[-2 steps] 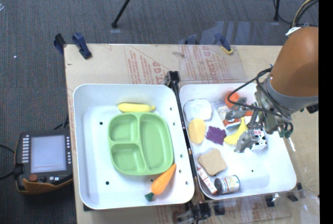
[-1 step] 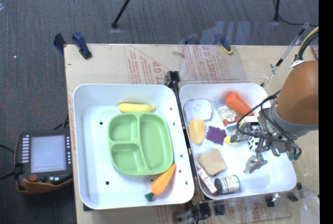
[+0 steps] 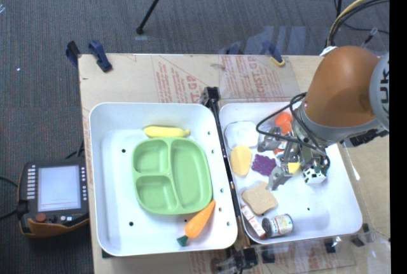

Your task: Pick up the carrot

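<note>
The carrot (image 3: 200, 220), orange with a green stem end, lies in the left bin (image 3: 108, 203) near its front right corner, just off the edge of the green divided plate (image 3: 172, 175). My gripper (image 3: 287, 168) hangs over the middle of the right bin (image 3: 331, 209), well to the right of the carrot and across the wall between the bins. It sits among small items, close to a purple bunch of grapes (image 3: 263, 164). A small yellow piece shows by the gripper, and I cannot tell whether it is held.
A banana (image 3: 166, 132) lies behind the plate. The right bin holds a yellow slice (image 3: 240, 159), a bread slice (image 3: 259, 198), a can (image 3: 278, 226), a white round thing (image 3: 241, 133) and a black-and-white toy (image 3: 315, 172). A pendant (image 3: 56, 193) sits left of the bench.
</note>
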You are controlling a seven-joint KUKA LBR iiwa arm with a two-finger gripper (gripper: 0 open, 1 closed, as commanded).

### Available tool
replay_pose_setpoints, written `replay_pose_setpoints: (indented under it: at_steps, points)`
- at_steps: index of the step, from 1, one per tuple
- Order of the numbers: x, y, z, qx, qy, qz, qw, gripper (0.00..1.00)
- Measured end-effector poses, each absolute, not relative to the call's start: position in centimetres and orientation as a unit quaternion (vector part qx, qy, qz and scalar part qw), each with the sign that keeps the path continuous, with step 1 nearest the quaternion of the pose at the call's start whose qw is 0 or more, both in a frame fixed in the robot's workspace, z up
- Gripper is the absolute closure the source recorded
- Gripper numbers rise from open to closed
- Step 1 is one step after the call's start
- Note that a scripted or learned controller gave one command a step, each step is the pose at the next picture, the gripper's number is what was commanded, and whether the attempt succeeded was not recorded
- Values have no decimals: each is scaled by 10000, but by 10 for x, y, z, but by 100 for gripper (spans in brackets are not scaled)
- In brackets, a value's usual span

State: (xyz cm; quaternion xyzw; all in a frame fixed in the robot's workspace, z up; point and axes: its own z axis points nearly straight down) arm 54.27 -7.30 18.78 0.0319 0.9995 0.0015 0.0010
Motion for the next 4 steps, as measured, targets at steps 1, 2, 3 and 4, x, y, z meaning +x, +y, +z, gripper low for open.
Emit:
replay_pose_setpoints:
  at_steps: [1, 2, 3, 4]
  points:
    - [570, -131, 230, 354, 9994, -5, 37, 0]
    - [494, -59, 184, 26, 10000, 23, -39, 0]
    - [485, -109, 110, -835, 9964, 14, 129, 0]
    - [540, -11, 190, -1409, 9900, 18, 43, 0]
